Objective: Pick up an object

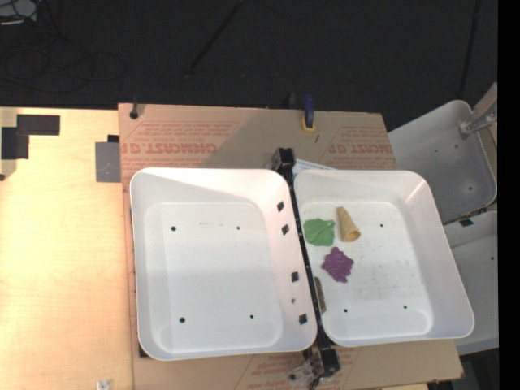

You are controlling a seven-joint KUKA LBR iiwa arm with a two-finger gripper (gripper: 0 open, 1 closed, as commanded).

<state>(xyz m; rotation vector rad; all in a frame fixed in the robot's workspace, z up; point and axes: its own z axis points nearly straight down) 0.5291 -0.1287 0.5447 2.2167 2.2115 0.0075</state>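
While three small objs sit clustered in the right bin [422, 218] near its left wall, nothing's been lifted yet. Green piece [319, 231] lies just beside a tan cone [348, 224]; purple piece [337, 264] sits below them, slightly apart. Left bin [162, 218] adjoins on the counter [57, 258]. Grey metal at far right is prob. part of the arm; end effector state: can't tell. Best bet, IMO: approach the purple one from above, since it's clearest of neighbours, and avoid the divider wall.

Grey metal plate [455, 153] cut off at right edge; clamp [313, 372] partly cropped below
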